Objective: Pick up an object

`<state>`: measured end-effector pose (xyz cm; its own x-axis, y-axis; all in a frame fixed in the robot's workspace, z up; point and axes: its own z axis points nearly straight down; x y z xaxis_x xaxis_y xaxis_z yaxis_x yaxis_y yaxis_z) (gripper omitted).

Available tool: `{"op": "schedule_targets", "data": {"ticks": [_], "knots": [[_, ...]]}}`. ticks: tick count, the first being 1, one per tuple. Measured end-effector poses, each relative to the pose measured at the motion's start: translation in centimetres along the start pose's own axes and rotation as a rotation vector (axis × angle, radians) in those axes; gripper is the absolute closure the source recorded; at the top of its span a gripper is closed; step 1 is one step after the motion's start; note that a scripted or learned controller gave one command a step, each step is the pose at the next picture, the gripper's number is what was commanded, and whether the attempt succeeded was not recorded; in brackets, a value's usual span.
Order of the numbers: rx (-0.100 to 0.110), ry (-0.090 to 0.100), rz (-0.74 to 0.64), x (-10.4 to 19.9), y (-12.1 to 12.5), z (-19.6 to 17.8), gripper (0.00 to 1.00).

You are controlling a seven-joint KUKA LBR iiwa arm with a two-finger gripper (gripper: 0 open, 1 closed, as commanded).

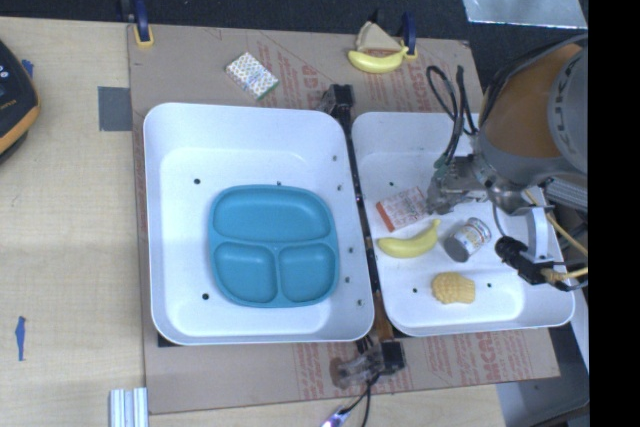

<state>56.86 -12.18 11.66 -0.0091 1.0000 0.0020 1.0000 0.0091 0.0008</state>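
Arm [535, 115] sits over the right bin [400, 130]; gripper [447, 193] low at frame centre-right, finger state unclear. Approach step. Banana [410, 242] and packet [402, 209] just below-left; next: close on one and lift.

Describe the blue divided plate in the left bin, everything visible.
The blue divided plate looks like matte light-blue plastic, a rounded rectangle with three compartments: one long one along the far side, two smaller ones along the near side. It lies flat, right way up, roughly centred on the left bin's floor, touching nothing else. Nothing sits in its compartments.
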Motion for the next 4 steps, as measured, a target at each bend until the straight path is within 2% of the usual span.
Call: {"op": "schedule_targets", "data": {"ticks": [1,2,3,4], "knots": [[0.0,0.0,-0.001,0.0,0.0,0.0,0.0],[0.005,-0.003,0.005,-3.4,-4.6,2.4,0.0],[0.002,-0.003,0.006,-8.0,-4.7,-4.2,0.0],[-0.014,-0.011,0.006,-3.6,-7.7,1.9,0.0]]}}
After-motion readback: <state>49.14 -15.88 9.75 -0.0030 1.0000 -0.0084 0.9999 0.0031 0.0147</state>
